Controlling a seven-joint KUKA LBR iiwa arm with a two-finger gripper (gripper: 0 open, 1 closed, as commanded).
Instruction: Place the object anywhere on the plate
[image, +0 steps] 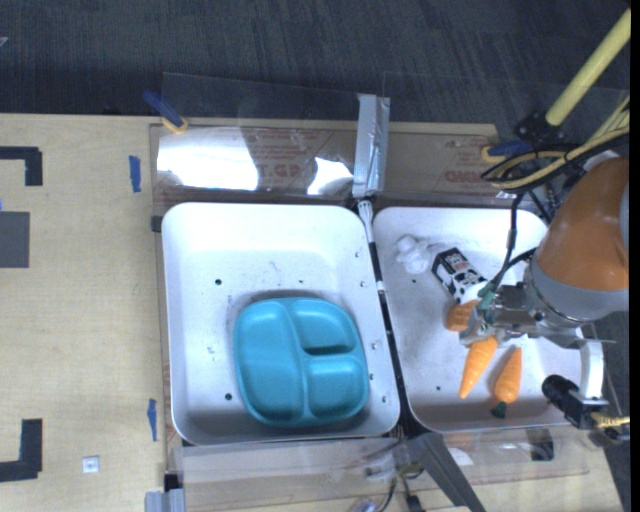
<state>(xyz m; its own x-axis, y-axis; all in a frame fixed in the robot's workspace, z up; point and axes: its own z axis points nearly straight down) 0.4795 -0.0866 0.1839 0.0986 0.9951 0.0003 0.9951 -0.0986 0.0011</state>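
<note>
Looks like the pickup step: gripper down in the right bin among two carrots, a small orange piece, a white lump and a black-and-white toy. Can't tell jaw state or which item is targeted. Nothing on the blue plate in the left bin yet. Next: secure grab, lift, carry left over the divider.

Arm cut by right edge; hides right bin far corner.
</note>
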